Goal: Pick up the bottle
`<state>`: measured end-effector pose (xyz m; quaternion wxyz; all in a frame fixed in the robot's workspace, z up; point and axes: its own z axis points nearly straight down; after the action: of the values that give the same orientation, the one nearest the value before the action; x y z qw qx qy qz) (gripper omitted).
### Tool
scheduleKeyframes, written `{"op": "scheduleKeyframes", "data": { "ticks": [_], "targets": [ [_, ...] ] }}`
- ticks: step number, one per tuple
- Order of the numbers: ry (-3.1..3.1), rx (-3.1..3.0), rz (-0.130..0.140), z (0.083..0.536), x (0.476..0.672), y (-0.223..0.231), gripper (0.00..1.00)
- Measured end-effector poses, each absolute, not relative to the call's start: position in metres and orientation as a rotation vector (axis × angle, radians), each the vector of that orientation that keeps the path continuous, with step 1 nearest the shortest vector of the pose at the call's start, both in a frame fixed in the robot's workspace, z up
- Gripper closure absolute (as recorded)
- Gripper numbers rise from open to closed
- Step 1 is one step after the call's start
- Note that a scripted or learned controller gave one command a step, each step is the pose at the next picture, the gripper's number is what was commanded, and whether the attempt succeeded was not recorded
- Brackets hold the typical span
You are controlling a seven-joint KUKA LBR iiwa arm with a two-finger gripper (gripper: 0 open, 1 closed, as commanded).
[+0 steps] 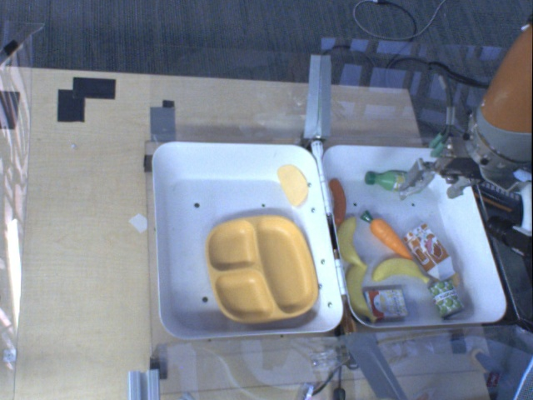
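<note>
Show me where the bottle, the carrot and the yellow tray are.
bottle (386, 178), camera view, middle of its green body.
carrot (390, 237), camera view, middle of its orange length.
yellow tray (310, 283), camera view, right rim.

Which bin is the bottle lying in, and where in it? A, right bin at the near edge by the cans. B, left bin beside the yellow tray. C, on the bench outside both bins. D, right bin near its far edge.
D: the bottle lies on its side near the right bin's far edge, beside the end effector.
</note>
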<state>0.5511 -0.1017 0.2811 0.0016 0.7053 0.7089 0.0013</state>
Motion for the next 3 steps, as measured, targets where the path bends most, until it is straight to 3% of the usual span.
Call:
{"op": "scheduleKeyframes", "data": {
  "ticks": [1, 2, 3],
  "targets": [
    [2.227, 2.214, 0.002, 0.185, 0.621, -0.108, 0.00],
    [2.204, 2.232, 0.006, 0.091, 0.628, -0.085, 0.00],
    [2.202, 2.230, 0.012, 0.103, 0.629, -0.085, 1.00]
  ]
}}
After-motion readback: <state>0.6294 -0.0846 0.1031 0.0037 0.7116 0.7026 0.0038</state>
